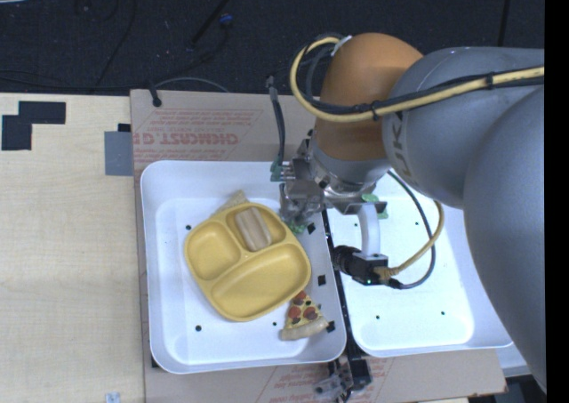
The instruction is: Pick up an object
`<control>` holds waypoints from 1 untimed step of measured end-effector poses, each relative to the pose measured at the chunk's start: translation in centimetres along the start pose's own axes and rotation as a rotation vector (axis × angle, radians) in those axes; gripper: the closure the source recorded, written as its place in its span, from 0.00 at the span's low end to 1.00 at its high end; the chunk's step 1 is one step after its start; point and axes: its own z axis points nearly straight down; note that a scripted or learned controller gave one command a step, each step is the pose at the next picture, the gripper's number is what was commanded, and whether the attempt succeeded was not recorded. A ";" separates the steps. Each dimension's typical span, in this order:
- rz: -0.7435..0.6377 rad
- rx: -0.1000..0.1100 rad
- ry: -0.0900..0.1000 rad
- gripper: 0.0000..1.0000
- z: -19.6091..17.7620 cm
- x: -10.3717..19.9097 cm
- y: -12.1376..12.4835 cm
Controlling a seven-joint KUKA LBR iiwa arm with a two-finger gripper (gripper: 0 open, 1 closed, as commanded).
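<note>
A yellow divided plate (247, 270) lies in the left white bin (169, 321), with a tan bread-like piece (253, 229) in its upper compartment. A toy pizza slice (304, 316) rests on the bin floor just below the plate's right edge. My gripper (298, 211) hangs under the orange wrist band, low over the plate's upper right rim near the wall between the bins. The wrist hides its fingertips.
The right white bin (418, 321) sits beside the left one, largely covered by the grey arm (471, 152) reaching in from the right. A cable (418, 254) loops below the wrist. Cardboard (196, 130) lies behind the bins.
</note>
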 end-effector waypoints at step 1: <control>0.002 0.000 -0.001 0.00 -0.1 -0.1 -0.1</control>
